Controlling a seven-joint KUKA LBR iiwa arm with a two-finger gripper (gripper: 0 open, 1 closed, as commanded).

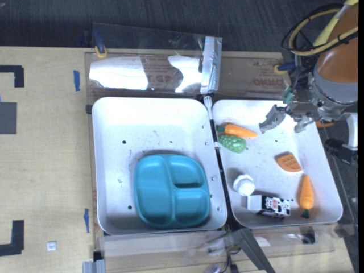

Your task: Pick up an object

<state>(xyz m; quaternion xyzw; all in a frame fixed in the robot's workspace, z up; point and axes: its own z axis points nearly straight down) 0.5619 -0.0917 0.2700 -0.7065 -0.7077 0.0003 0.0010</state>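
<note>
Down at the front edge, well below the claw (290, 118) and a touch to its left, sits a small black and white toy car (272, 205), with a white cap-like piece (244, 184) just beside it on the far left side. Off the car's other end lies an orange carrot (306, 193), stood nearly lengthwise against the right wall of the right bin (333, 169). Coming closer to the claw, an orange ridged wedge (289, 162) lies almost directly beneath it, apart from everything else. Level with the claw and to its left, a second carrot (239, 131) rests touching a knobbly green vegetable (232, 144), both tucked near the divider. Farther left again, the left bin (108, 152) holds a teal divided tray (170, 190).

The claw hangs over the far right part of the right bin with its two fingers spread wide, one angled out toward the carrot, the other down near the wall. Nothing sits between them.

To my eye the wedge is the likeliest pick: it lies nearest below the claw with room on every side. It looks like light, stiff plastic, probably a bit slick, and flat enough that the fingers would need to come down low and close across its narrower width. The carrot by the green piece looks harder, being crowded.
</note>
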